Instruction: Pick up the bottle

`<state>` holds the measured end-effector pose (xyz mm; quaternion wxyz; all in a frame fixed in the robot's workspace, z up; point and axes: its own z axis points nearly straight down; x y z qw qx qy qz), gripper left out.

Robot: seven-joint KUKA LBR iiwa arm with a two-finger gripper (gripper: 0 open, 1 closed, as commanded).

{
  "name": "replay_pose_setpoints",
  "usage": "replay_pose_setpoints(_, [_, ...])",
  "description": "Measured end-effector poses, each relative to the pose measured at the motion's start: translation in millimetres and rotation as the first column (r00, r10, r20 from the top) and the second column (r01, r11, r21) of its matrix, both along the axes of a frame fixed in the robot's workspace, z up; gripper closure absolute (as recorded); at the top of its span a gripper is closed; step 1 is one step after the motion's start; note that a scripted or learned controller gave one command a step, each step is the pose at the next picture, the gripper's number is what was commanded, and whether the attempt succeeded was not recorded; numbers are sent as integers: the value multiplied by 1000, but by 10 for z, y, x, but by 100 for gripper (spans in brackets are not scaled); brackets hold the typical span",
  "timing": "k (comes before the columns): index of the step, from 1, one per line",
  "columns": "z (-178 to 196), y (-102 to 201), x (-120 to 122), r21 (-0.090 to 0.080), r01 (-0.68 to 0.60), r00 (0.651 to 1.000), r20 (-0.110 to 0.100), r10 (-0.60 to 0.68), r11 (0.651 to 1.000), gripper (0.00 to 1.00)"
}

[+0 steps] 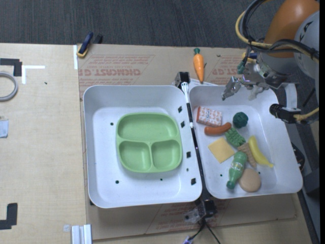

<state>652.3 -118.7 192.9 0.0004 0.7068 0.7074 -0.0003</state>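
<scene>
From above, the desk (45,151) carries two shallow white bins side by side. The left bin (96,136) holds a green divided tray (149,142). The right bin (284,161) holds the toys: the green bottle (236,169) lies near the front, tilted with its cap toward the front edge, touching a tan egg-like piece (250,181) on its right and lying just below a yellow cheese slice (222,149). A banana (259,153) lies just to the right, a green block (235,137) above it, then a sausage (218,130), a red and white box (209,116) and a dark green ball (240,119). A toy carrot (198,64) rests on the cardboard beyond the bins. The pincer (231,90) hangs over the far edge of the right bin, well apart from the bottle, its fingers spread and holding nothing.
</scene>
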Motion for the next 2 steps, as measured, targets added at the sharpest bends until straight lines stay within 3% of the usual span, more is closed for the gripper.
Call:
replay_pose_setpoints(1, [99, -5, 4, -2, -2, 1000, 2, 2, 1000, 100])
replay_pose_setpoints(2, [441, -397, -585, 0, 42, 999, -1, -42, 999, 100])
